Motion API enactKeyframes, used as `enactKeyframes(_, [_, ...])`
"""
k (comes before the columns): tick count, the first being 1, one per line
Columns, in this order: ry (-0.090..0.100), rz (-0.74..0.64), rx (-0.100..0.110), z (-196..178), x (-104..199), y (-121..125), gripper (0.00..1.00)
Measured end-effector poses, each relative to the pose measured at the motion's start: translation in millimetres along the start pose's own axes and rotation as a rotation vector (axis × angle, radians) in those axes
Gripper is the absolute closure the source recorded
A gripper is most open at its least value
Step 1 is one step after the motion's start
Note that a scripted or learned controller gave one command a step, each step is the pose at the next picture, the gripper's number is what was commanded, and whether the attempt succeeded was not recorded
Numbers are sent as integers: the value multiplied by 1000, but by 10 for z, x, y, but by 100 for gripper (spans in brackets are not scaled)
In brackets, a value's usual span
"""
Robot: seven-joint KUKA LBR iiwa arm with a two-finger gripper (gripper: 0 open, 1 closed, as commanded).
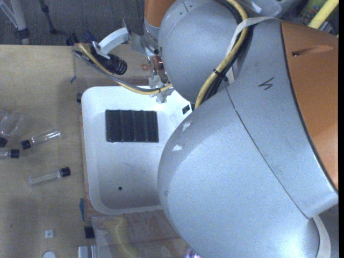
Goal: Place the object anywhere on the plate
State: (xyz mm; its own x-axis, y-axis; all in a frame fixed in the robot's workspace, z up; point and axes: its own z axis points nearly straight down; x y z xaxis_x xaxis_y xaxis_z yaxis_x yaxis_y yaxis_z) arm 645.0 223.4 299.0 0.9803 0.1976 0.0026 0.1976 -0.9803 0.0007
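Observation:
A black ribbed rectangular pad (131,126) lies flat on the floor of the left white bin (92,160), toward its far side. What I take for my gripper (157,77) hangs at the bin's far rim, just beyond the pad's right corner, under the wrist and its yellow cables (115,77). Its tip is mostly hidden by the wrist hardware. My grey and orange arm (252,144) bulks over the right half of the view and hides whatever lies beneath it.
A small dark speck (120,187) sits on the bin floor near the front. Several small clear vials with black caps (45,137) lie on the wooden bench left of the bin. A white bracket (114,37) sticks out beyond the bin's far rim.

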Motion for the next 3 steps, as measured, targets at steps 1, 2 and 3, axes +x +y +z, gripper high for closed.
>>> enactKeyframes(1, [-3,0,-1,141,-1089,-189,100])
enactKeyframes(2, [-7,-232,1,570,-564,-127,100])
enactKeyframes(3, [-7,-744,2,275,-220,188,100])
